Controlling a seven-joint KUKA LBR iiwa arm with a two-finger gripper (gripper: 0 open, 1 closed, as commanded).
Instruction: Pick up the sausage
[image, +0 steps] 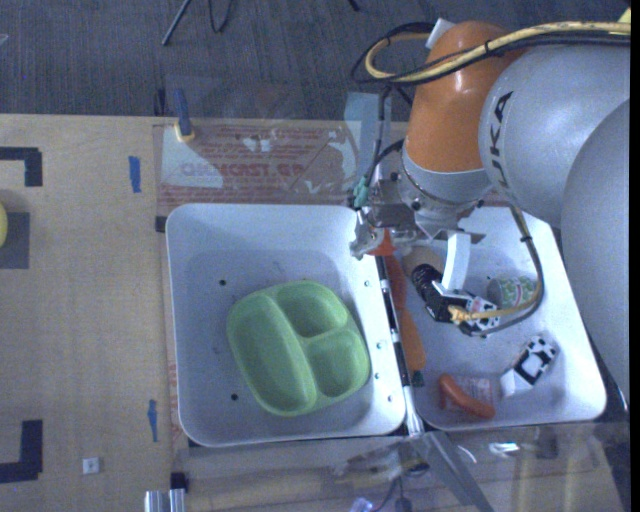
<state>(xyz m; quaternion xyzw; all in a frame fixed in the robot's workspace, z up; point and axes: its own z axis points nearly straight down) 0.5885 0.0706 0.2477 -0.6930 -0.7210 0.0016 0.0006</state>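
Observation:
The sausage (466, 394), reddish brown and short, lies near the front wall of the right bin (585, 395). My gripper (372, 241) hangs at the back of the bins over the divider between them, well behind and left of the sausage. Its tip is beside the top end of a long orange carrot-like stick (406, 322). The wrist hides the space under it, so whether anything is between its tips is unclear.
The orange stick runs along the right bin's left wall. A green-and-white can (514, 291) and a black-and-white checkered block (536, 359) lie to the right of the sausage. A green divided plate (298, 346) sits in the left bin (200, 300).

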